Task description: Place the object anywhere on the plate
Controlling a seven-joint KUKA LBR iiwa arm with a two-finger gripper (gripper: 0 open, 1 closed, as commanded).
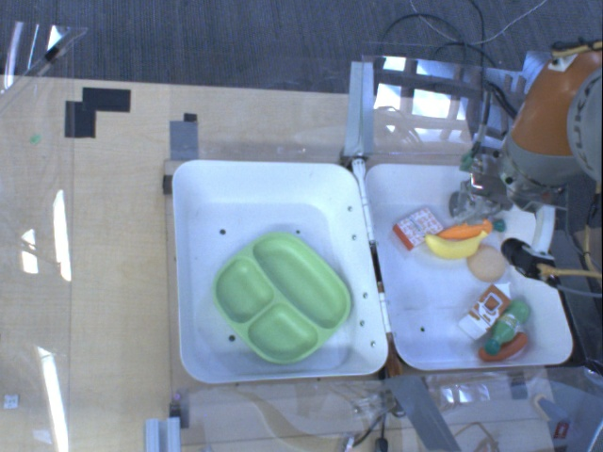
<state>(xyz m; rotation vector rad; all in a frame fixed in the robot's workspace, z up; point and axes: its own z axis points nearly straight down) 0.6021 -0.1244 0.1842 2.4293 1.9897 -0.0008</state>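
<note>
bins: 2, white, side by side; left bin (pixel 188 252), right bin (pixel 415 337)
plates: 1, green plate (pixel 283 297), three compartments, in the left bin
yellow banana (pixel 454 245): 1
orange carrot (pixel 466 230): 1
red-and-white box (pixel 417 227): 1
tan round piece (pixel 488 266): 1
small carton (pixel 485 311): 1
green bottle (pixel 509 321): 1
red sausage-shaped piece (pixel 501 349): 1

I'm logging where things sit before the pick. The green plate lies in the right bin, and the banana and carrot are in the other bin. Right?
Not quite. The camera view shows the green plate in the left bin, not the right. The banana and carrot are in the other bin.
</note>
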